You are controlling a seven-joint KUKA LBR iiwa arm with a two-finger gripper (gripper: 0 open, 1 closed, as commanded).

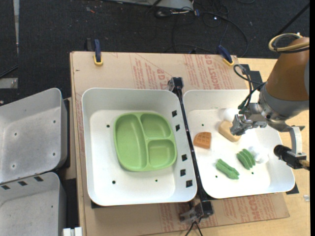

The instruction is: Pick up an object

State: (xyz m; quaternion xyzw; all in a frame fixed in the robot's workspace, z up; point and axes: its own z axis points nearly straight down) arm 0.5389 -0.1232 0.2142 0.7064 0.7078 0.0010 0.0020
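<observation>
The right bin (216, 193) holds an orange wedge (202, 140), a tan block (228, 131), a white ball (229, 114), and two green ridged pieces (227, 168) (245, 159). A small white item (256, 155) lies beside the right green piece. My gripper (239, 124) hangs low over the tan block's right end, just right of the white ball. The wrist hides how the fingers stand.
The left bin (93, 181) carries a green divided plate (145, 141). A black divider (186, 136) runs between the bins. White trays (29, 132) lie off the bench's left side. The arm's grey and orange body (290, 77) overhangs the right bin's far right corner.
</observation>
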